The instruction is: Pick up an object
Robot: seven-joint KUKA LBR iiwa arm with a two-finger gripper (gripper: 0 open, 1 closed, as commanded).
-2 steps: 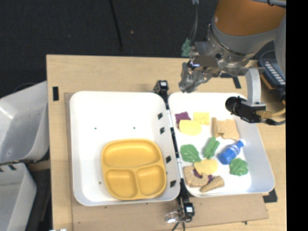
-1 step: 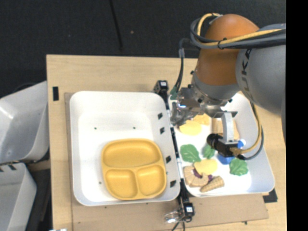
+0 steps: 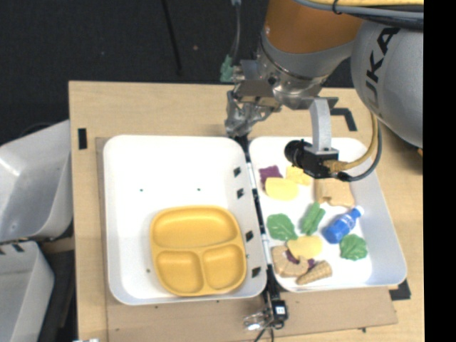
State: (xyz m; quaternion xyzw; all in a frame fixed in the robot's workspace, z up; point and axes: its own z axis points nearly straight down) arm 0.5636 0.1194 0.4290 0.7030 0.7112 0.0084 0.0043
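You get bright, even overhead light — the white bins (image 3: 178, 155) glare nearly blown out, shadows stay soft, the background falls black, and the whole picture looks slightly soft and grainy.

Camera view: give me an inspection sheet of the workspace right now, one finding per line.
Surface: wooden bench bearing two white bins side by side.
Job's things: right bin holds small toy foods, among them a blue bottle and an ice cream cone.
Clutter: yellow divided tray in left bin.
Grippers: end effector above the bins' far edge, near the divider.
Cables: yellow hose on the arm.
Surroundings: dark floor.
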